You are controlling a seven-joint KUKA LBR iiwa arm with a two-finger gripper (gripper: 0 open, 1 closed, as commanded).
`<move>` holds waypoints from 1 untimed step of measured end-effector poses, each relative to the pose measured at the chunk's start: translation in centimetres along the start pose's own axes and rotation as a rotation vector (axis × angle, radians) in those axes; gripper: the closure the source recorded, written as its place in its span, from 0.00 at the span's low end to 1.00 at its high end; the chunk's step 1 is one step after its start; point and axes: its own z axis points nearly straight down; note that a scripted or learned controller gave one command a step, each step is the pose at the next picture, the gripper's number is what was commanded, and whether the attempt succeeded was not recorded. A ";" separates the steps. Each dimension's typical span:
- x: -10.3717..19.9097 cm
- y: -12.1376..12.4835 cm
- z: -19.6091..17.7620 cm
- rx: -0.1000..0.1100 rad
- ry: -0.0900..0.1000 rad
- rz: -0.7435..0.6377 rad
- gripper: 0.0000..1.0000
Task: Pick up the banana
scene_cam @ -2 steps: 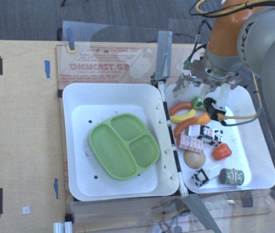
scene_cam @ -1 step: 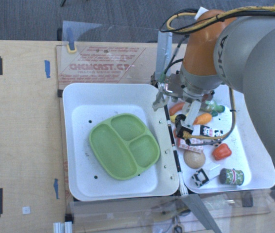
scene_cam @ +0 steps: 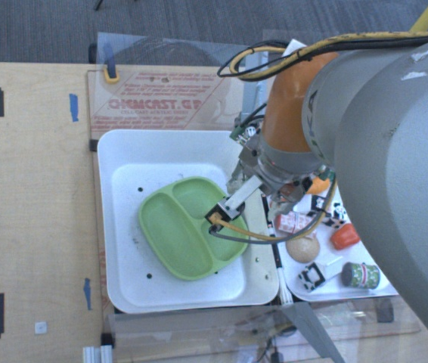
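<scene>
Banana: can't make it out, arm (scene_cam: pixel 380 150) covers most of right bin (scene_cam: pixel 333 292); near edge there, green-white cup (scene_cam: pixel 361 276), beige ball (scene_cam: pixel 302 246), orange thing (scene_cam: pixel 344 237) just behind; green divided plate (scene_cam: pixel 184 233) in left bin (scene_cam: pixel 123 172); gripper (scene_cam: pixel 289 201) above rim between bins, jaws can't tell.

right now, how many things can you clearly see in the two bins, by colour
green plate: 1
green-and-white tub: 1
red thing: 1
tan ball: 1
black-and-white thing: 1
red-and-white packet: 1
total: 6; the arm covers part of the right bin
</scene>
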 end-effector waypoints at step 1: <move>0.9 6.0 -4.8 -0.005 0.002 -0.041 0.00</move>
